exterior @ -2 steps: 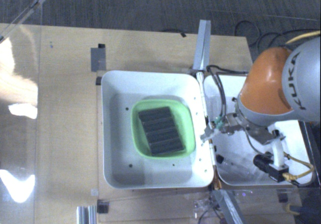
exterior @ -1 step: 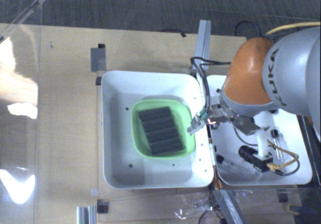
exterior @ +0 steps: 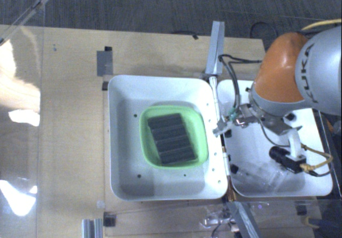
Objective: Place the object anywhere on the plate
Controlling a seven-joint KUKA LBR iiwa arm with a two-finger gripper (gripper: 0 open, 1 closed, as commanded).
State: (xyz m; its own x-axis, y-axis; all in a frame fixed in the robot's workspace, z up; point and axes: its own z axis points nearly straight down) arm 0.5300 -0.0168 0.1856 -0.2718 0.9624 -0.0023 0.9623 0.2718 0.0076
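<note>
1 dark grey ribbed block (exterior: 171, 139) lies flat and slightly askew on the green plate (exterior: 199, 120), wholly within its rim, so I judge the placing done as far as the task asks. The plate sits mid-floor in the left white bin (exterior: 120, 141) of the 2. The gripper (exterior: 233, 120) hangs at the right bin's (exterior: 315, 125) edge by the divide, apart from the block, which I read as standing clear of the plate. The wrist covers it, so I cannot tell whether it is open or closed.
</note>
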